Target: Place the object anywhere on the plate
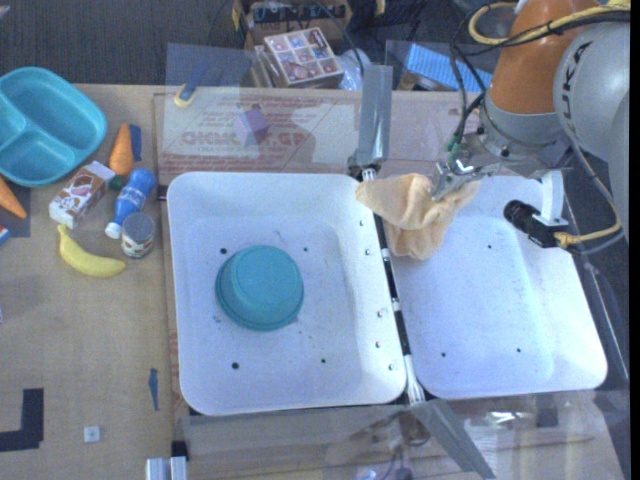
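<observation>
The arm (575,58), grey with its orange band, reaches in over the far end of the right bin (520,308). Below and to the left of the pincer lies the left bin (200,368), touching the right one along a shared seam.

Well to the pincer's left and nearer the camera, in the middle of the left bin, sits the teal plate (260,287); it looks domed, perhaps upside down, though I cannot be sure.

The object is a tan cloth (415,213). It hangs directly under and just left of the pincer (455,176), its top corner bunched up at the fingertips and the rest drooping over the seam between the bins, with the lower folds seemingly touching the right bin's floor. The pincer appears nearly closed, pinching that upper corner, so I judge the cloth is gripped, though only by a small fold.

The step in hand looks like the lift and start of the carry: cloth picked, not yet clear of the bins. The next move calls for raising it enough that the trailing part clears the raised rims, then travelling left and toward the camera to above the plate before letting go. A thin pinch on limp fabric could slip, and the cloth may drape partly off the plate.

Far to the pincer's left, off the bins, lie a banana (88,258) and a small bottle (130,200).
</observation>
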### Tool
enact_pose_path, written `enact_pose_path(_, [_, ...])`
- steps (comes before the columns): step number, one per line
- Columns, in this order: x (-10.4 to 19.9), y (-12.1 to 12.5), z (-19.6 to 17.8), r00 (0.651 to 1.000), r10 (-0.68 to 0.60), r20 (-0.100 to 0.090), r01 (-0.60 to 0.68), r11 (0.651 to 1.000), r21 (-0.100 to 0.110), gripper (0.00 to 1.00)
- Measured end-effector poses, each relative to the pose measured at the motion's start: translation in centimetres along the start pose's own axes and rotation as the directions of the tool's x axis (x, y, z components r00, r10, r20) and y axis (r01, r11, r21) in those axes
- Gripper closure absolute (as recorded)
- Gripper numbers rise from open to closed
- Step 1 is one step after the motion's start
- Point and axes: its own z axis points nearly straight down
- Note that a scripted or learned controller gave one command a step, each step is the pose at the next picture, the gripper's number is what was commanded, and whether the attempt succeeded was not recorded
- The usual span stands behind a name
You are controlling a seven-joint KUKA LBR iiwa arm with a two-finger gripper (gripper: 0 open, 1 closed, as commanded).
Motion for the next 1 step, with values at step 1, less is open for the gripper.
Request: enact_pose_path(1, [6.72, 0.89, -0.09, 0.998, -0.066, 0.001, 0.066, 0.998, 0.000, 1.00])
